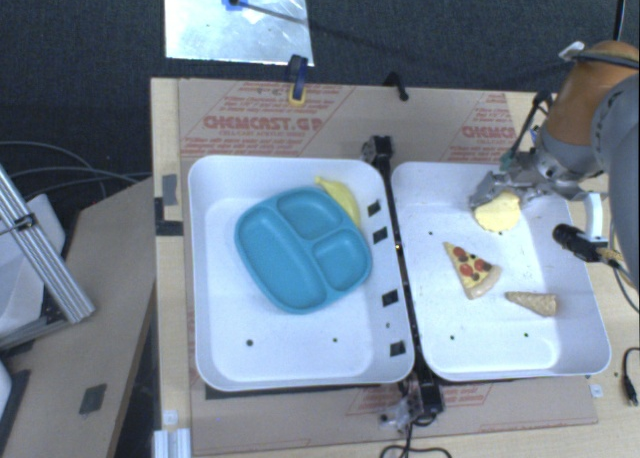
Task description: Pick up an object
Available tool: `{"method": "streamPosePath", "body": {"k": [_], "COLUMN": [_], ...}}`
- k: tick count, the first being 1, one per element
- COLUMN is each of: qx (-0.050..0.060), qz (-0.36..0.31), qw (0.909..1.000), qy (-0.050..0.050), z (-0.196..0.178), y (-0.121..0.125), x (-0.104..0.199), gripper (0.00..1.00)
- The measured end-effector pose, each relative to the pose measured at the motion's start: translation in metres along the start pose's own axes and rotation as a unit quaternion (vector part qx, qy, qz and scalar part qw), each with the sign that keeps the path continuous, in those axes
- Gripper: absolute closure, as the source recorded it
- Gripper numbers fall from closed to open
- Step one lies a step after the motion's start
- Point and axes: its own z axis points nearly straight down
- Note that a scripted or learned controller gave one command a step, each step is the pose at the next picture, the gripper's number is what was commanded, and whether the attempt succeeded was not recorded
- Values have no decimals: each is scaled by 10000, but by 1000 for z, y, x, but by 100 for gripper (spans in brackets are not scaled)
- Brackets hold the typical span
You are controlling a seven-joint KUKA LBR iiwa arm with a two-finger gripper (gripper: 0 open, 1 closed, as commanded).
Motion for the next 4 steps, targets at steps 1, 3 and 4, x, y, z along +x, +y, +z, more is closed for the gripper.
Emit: {"method": "streamPosePath", "body": {"k": [1,3,4], "qx": [7,-40,20], "qz": [-15,-54,-30], "qw": [10000,10000,10000], "qy": [3,35,27], "z": [-12,-123,-158], "y": [-1,2,0], "x": [2,181,244], "gripper": [100,100,100]}}
